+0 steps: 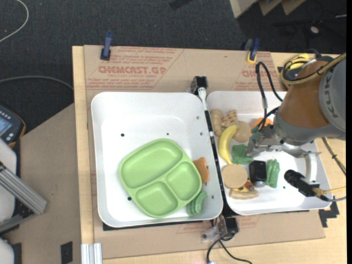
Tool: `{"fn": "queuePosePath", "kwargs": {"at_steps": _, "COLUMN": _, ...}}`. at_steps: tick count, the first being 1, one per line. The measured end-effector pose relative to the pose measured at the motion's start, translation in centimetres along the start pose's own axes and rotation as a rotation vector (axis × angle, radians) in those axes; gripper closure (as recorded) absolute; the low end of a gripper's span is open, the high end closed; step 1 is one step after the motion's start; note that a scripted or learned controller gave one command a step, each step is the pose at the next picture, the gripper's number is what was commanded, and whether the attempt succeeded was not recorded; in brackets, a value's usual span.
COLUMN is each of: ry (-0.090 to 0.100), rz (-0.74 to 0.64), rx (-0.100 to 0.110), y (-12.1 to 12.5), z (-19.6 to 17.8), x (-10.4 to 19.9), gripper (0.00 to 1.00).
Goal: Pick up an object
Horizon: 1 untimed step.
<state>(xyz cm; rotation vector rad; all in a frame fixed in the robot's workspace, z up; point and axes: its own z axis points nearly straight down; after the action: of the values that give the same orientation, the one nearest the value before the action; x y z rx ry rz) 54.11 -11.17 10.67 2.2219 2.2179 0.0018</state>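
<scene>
My gripper (pixel 257 146) hangs low in the right bin (pixel 275 202), coming in from the right under the grey and orange arm. Just left of it lies a flat green piece (pixel 240 154), partly under the gripper. A yellow banana (pixel 226 141) lies along the bin's left side, with tan biscuit-like pieces (pixel 224 118) behind it. In front are a round tan bun (pixel 234 175), a black object (pixel 257 171), a dark green piece (pixel 273 172) and a small mixed-colour toy (pixel 244 191). An orange bit (pixel 268 123) peeks out by the wrist.
The left bin (pixel 137 109) holds a light green divided plate (pixel 159 176), an orange piece (pixel 202 169) at the plate's right edge and a small green piece (pixel 196 203) near the front. A black clamp (pixel 199 83) sits where the bins meet at the back.
</scene>
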Motion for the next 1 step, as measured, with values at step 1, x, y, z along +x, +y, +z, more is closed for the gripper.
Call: {"fn": "queuePosePath", "kwargs": {"at_steps": 1, "ry": -0.001, "rz": -0.004, "rx": -0.016, "y": -6.01, "z": -20.90, "x": 1.65, "gripper": 1.00}}
